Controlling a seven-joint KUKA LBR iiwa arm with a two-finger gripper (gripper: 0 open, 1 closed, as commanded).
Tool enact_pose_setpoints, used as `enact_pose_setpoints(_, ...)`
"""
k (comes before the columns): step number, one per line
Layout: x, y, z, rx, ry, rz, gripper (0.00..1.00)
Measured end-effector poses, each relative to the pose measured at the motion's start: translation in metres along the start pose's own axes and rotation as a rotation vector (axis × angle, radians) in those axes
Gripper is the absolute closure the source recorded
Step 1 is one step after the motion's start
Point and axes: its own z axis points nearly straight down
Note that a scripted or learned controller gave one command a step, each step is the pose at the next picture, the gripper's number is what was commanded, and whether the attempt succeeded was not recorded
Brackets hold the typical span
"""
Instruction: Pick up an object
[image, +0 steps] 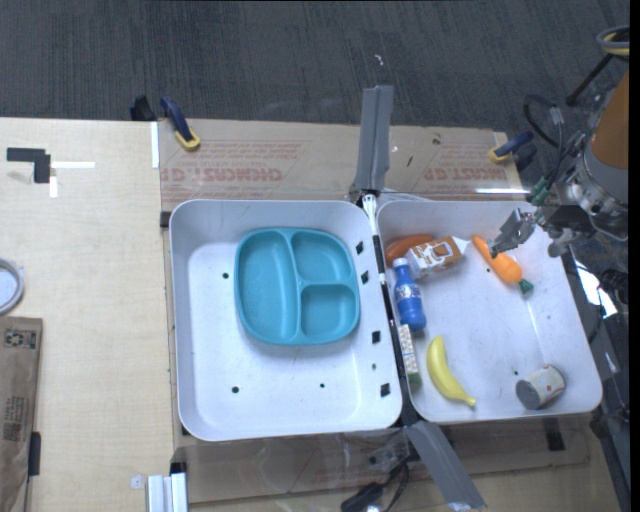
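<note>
The right bin (560, 310) holds several objects. An orange carrot (499, 262) with a green tip lies near its far right. A blue bottle (408, 296) lies along the left wall, with a small carton (437, 255) and an orange item (405, 245) behind it. A yellow banana (446, 372) and a grey can (541, 386) lie toward the front. My gripper (513, 233) hangs open just above and to the right of the carrot's upper end, with nothing between its fingers.
The left bin (200, 380) bears a teal divided plate (297, 285). A grey divider post (375, 140) stands between the bins at the back. Cables and the arm's body (600, 170) crowd the right edge. Clamps (180, 125) sit on the cardboard behind.
</note>
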Motion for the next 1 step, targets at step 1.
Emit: enact_pose_setpoints(1, -0.0291, 0.0366, 0.1579, -0.007, 0.006, -0.132, 0.0)
